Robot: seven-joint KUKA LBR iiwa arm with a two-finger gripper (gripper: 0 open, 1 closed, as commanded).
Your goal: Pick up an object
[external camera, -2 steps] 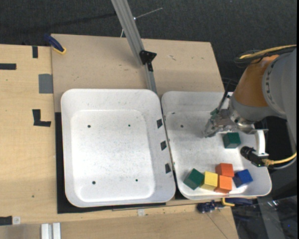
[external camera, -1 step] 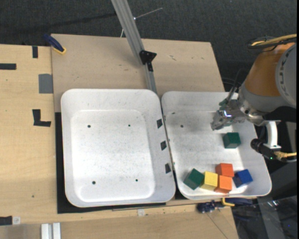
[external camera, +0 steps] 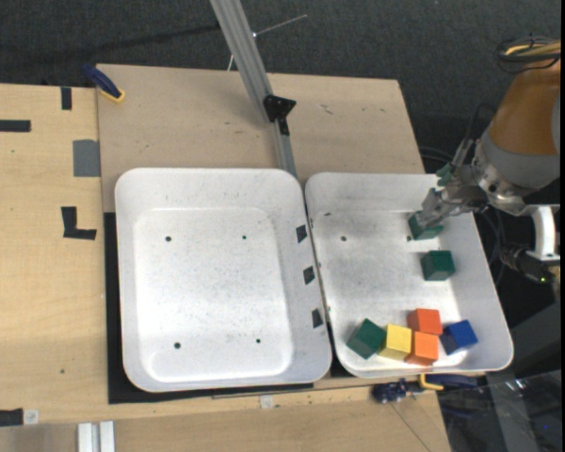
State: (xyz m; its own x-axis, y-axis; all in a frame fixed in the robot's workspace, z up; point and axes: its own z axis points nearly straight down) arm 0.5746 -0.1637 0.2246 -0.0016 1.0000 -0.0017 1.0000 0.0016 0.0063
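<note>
My gripper (external camera: 431,213) reaches in from the right over the upper right part of the right bin (external camera: 358,205). A teal-green block (external camera: 423,226) sits tilted between its fingertips, and the gripper is shut on it. Just below lies a dark green cube (external camera: 438,265) on the bin floor. Along the bin's front edge sits a cluster of blocks: a green one (external camera: 365,337), a yellow one (external camera: 397,339), two orange ones (external camera: 424,321) and a blue one (external camera: 460,335).
The left bin (external camera: 207,271) stands beside the right one, their rims touching. A slanted metal rod (external camera: 250,55) runs down to the gap between the bins. The grey arm with its orange band (external camera: 527,121) hangs over the bench's right edge.
</note>
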